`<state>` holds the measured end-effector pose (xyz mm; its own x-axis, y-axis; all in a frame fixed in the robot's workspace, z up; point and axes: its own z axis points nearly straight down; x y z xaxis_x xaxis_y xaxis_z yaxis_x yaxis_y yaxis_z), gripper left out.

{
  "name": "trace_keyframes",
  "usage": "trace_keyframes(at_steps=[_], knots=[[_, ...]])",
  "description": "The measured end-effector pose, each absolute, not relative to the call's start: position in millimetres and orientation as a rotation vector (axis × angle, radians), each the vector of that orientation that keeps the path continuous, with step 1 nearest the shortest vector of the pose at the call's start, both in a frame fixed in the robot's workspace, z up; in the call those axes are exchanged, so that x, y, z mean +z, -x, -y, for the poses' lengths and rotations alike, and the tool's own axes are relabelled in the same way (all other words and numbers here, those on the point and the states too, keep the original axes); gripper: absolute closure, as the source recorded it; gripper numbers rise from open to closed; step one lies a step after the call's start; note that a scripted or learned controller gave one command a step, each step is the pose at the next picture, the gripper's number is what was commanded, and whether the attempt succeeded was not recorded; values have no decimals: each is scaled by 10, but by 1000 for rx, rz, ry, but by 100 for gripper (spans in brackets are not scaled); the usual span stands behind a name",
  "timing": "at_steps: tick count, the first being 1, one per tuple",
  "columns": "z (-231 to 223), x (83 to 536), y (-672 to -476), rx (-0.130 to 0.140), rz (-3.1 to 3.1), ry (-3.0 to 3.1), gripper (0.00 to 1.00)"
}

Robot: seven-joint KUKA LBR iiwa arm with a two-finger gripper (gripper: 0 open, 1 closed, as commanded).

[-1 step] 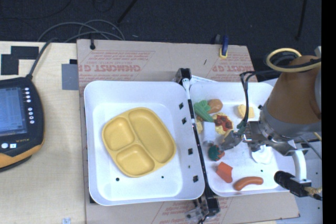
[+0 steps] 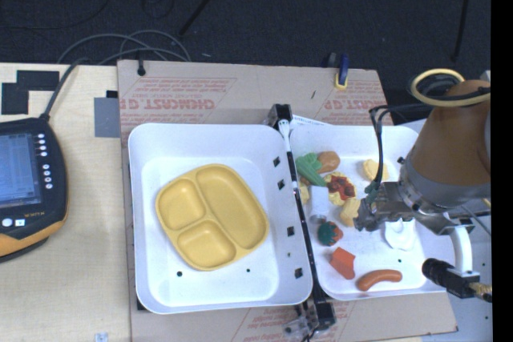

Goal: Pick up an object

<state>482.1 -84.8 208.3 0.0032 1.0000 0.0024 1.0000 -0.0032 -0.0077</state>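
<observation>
Gripper low over a crowded right bin, jaw state unreadable

Near: sausage (image 2: 378,279), orange block (image 2: 343,262); farther, the gripper (image 2: 370,214) beside yellow pieces (image 2: 350,210), then green toy (image 2: 311,169). I cannot tell its opening or hold; tight clutter risks a nudge or miss.

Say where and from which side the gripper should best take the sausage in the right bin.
Grip the sausage across its narrow middle, coming straight down from above. It lies flat and lengthwise near the right bin's front wall, with bare floor on both long sides; the orange block lies off its left end, so that probably won't interfere.
</observation>
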Motion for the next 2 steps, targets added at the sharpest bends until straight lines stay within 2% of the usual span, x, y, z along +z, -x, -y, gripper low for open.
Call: trace_keyframes(at_steps=[1,2], knots=[[585,3155,-4771,-10,2230,2221,100],[-178,3579,-4762,-4,2231,2211,100]])
